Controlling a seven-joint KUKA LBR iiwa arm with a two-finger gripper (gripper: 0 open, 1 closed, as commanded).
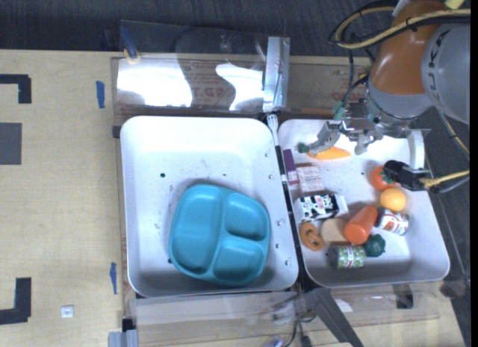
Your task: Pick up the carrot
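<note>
Hovering over the right bin (437,260), jaws (342,139) spread open, carrot (334,154) lying just beneath them, not gripped.

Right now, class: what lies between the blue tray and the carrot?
In the camera view, the two bins' adjoining rims lie between the blue tray and the carrot, then a small purple-and-white packet.

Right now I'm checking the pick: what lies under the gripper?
Under the gripper lies the carrot, orange with a green top, on the floor of the right bin. The gripper's body covers the carrot's upper edge, so contact cannot be judged.
</note>
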